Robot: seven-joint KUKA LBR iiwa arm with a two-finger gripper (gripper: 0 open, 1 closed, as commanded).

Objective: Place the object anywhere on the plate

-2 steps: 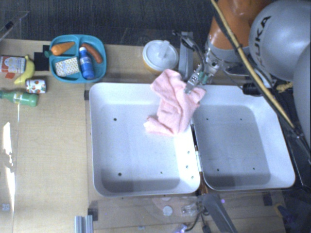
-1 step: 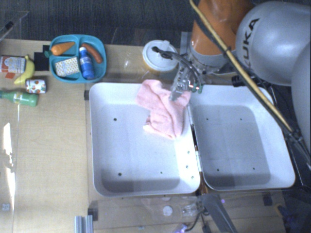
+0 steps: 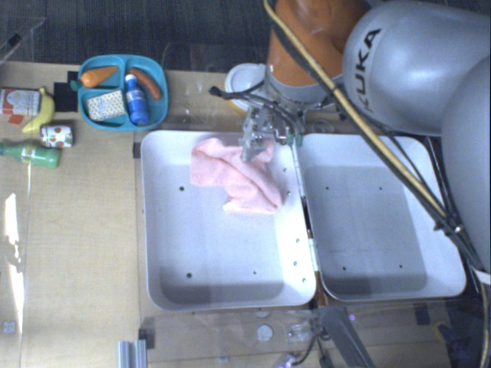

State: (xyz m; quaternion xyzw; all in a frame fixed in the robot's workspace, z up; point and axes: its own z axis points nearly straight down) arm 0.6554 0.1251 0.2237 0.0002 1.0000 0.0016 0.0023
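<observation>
A blue sectioned plate (image 3: 123, 90) of toy food sits far left on the bench. One crumpled pink cloth (image 3: 236, 176) lies soft and folded in the left bin (image 3: 222, 282), one of two. The gripper (image 3: 257, 140) hangs down onto its upper edge; whether it grips, I cannot tell.

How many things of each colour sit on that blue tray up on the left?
On the blue tray:
Orange: 2, carrot, sausage
Blue: 1, bottle
Pale checked: 1, pack
Total: 4
</observation>
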